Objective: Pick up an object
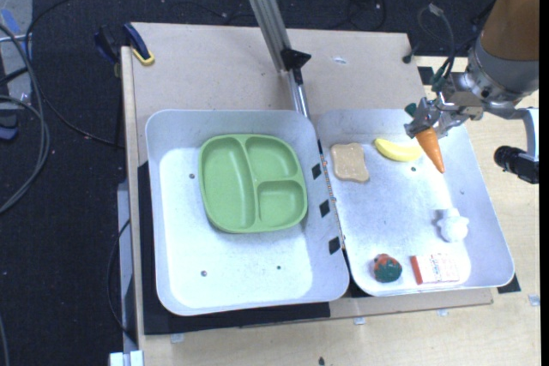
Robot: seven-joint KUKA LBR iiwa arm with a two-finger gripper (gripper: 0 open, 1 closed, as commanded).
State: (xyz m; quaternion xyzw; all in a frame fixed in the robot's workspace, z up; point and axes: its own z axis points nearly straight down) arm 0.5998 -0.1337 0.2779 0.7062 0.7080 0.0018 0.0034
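My claw (426, 126) pinches the thick top of an orange toy carrot (431, 148) above the right bin (489, 223); it looks light, stiff, smooth, possibly slippery.

You see a green divided plate (254, 183) in the left bin (171, 270) and dark cables (51, 124) on the floor.

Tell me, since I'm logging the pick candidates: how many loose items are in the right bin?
6: carrot under the gripper, banana beside it, bread slice at the left, white lump at the right, red-green ball and red-white packet in front.
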